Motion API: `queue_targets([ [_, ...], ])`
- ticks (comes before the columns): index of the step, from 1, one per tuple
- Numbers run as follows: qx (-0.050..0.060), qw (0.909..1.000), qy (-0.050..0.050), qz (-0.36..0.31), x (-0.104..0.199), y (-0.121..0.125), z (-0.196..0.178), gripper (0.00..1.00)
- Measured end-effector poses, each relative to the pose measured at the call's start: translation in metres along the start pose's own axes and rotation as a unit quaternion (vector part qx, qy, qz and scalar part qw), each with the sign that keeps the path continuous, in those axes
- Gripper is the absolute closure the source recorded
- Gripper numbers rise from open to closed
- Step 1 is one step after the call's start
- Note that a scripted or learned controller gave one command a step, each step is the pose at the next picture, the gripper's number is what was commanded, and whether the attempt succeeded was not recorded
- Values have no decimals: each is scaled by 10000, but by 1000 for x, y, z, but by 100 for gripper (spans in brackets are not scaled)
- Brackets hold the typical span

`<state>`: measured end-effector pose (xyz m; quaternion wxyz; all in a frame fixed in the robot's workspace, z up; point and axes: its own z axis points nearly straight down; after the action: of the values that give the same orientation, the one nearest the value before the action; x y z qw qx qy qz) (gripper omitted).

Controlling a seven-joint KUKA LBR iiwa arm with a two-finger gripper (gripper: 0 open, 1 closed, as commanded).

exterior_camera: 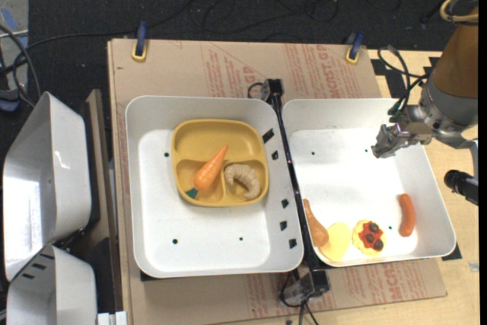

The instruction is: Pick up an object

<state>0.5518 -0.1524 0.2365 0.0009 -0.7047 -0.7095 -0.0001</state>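
Red print across the cardboard sheet [228, 65] under both bins, upside down and not readable with any certainty. Reaching in from the right over the right bin [335, 125]: grey arm [456, 87] with orange band, gripper [384, 144] above that bin's upper right part, clear of the objects; opening impossible to judge. Along the right bin's near wall: chicken drumstick [314, 224], yellow piece [339, 238], small pizza [370, 236]; sausage [407, 215] by its right wall. Left of the right bin, in the left bin [144, 164]: yellow divided plate [217, 129] with carrot [211, 167] and shrimp [243, 179].
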Motion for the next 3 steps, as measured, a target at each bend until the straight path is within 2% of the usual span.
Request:
queue_targets([
  [1, 4, 10000, 4, -7, 55, -12, 10, 100],
  [2, -8, 10000, 0, -10, 106, -13, 0, 100],
  [3, 1, 10000, 4, -8, 153, -25, -5, 100],
])
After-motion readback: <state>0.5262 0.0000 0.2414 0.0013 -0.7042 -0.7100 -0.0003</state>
